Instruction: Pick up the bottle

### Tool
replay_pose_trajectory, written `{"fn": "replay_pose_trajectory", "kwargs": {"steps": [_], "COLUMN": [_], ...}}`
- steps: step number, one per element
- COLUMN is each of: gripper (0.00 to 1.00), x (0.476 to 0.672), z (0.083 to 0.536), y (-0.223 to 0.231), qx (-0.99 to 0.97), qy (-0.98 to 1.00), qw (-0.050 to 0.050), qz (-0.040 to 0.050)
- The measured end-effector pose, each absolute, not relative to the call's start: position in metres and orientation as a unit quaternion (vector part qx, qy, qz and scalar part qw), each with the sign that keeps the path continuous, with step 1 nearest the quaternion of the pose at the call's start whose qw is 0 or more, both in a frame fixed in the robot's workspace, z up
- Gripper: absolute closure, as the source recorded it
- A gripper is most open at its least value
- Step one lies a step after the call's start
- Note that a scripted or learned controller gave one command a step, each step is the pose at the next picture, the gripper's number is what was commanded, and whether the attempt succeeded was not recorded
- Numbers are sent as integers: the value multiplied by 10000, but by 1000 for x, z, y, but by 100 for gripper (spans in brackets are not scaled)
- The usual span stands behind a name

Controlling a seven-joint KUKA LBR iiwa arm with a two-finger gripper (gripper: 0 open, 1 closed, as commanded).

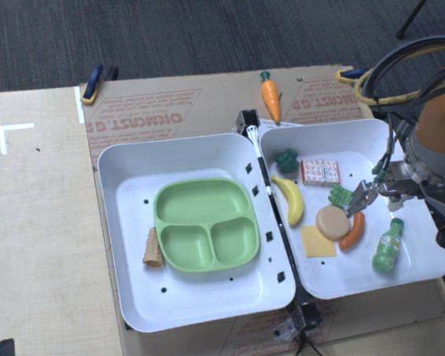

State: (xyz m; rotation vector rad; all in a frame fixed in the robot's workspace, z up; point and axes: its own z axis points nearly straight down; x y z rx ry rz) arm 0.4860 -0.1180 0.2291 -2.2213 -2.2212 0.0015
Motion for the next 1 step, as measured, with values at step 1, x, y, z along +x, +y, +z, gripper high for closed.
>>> {"fn": "replay_pose_trajectory", "kwargs": {"steps": [1], "gripper": [100], "x": [486], "z": [238], "y": [-118], "qx": [-7076], "qy": [-7067], "qw": [0], "qz": [8]}}
